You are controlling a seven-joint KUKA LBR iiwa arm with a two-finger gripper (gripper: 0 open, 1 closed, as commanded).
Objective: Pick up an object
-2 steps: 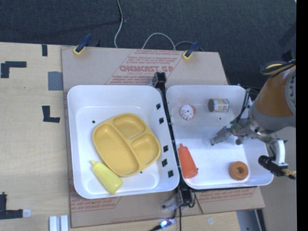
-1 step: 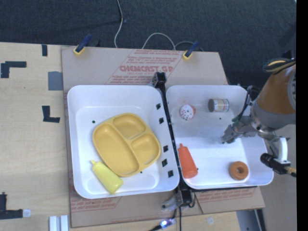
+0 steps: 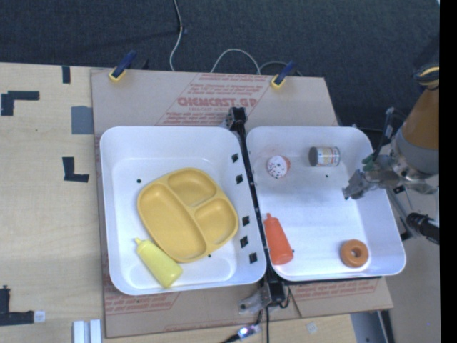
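Note:
The right bin (image 3: 371, 224) holds an orange bottle (image 3: 278, 240) along its left wall, a brown doughnut (image 3: 354, 253) at the front right, a small tin can (image 3: 324, 156) lying on its side at the back, and a white ball with red dots (image 3: 278, 166) at the back left. In the left bin (image 3: 114, 191) lie a yellow divided plate (image 3: 187, 213) and a yellow squeeze bottle (image 3: 158, 261). My gripper (image 3: 355, 189) hangs over the right bin's right edge, apart from every object, with nothing seen between its fingers.
Both bins rest on a cardboard sheet (image 3: 214, 98) held by two clamps at the back. A black divider (image 3: 244, 184) runs between the bins. The arm's orange band (image 3: 423, 120) and grey wrist stand at the right edge. A cable loops behind the bins.

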